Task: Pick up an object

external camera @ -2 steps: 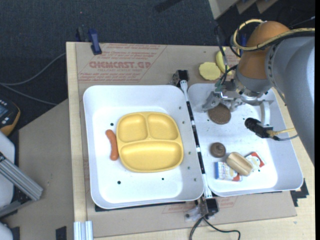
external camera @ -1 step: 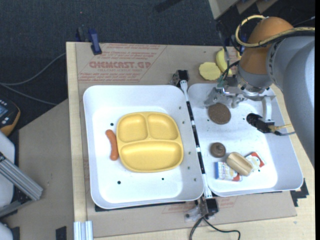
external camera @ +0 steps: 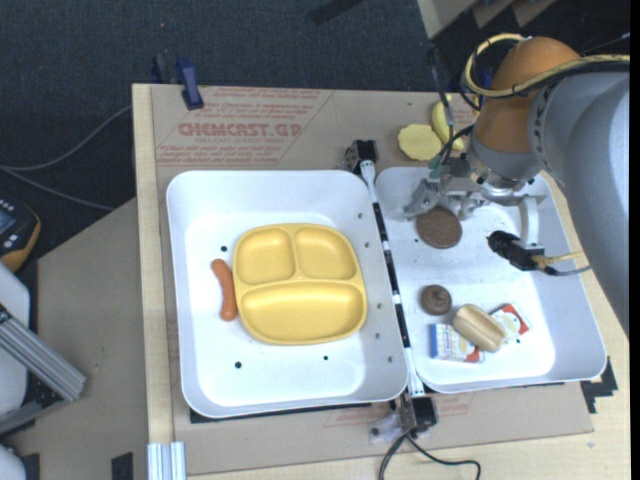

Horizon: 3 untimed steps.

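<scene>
Along the near edge of the right-hand shallow white bin (external camera: 575,363) lie a tan bread-roll-shaped toy (external camera: 478,328) resting across a flat red, white and blue packet (external camera: 452,343), the roll's long axis running from the bin's centre toward its near right corner; just behind them, nearer the wall shared with the other bin, sits a small dark brown round piece (external camera: 435,299), which has no long axis to speak of; in the left-hand white bin (external camera: 200,208) a yellow plastic three-compartment plate (external camera: 298,283) lies in the middle, with an orange sausage-shaped toy (external camera: 225,288) just beside its left rim, long axis running near to far; farther back in the right bin, toward its far left corner, a larger flat brown disc (external camera: 439,229) lies on the floor, and the two-finger gripper (external camera: 448,200) hangs right over its far edge, apparently touching or nearly so; nothing is visibly between the fingers, and whether they stand wide or narrow I cannot tell, since the wrist hides them; so the pick looks not yet done: the grasp, closing and lift remain; beyond the bin's far edge two yellow rounded pieces (external camera: 420,140) rest on the cardboard bench top (external camera: 250,128).
</scene>
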Available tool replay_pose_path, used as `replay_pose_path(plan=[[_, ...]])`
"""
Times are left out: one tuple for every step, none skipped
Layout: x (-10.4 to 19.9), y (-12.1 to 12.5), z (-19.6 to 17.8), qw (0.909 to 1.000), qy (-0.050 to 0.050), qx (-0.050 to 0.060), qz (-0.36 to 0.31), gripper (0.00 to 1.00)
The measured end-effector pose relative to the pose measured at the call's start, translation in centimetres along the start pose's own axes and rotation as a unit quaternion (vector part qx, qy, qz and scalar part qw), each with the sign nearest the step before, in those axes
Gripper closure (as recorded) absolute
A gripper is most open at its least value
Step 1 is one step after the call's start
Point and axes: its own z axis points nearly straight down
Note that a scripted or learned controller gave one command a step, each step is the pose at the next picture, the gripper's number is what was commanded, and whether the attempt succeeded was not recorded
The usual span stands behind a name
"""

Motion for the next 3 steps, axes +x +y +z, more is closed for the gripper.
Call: replay_pose_path(plan=[[-1.0,0.6,0.0,1.0,-0.001,-0.002,0.001,0.0],[-1.3,-1.8,0.0,1.0,0.0,0.001,0.001,0.0],[-1.3,-1.6,-1.1,1.0,0.0,-0.002,0.001,1.0]])
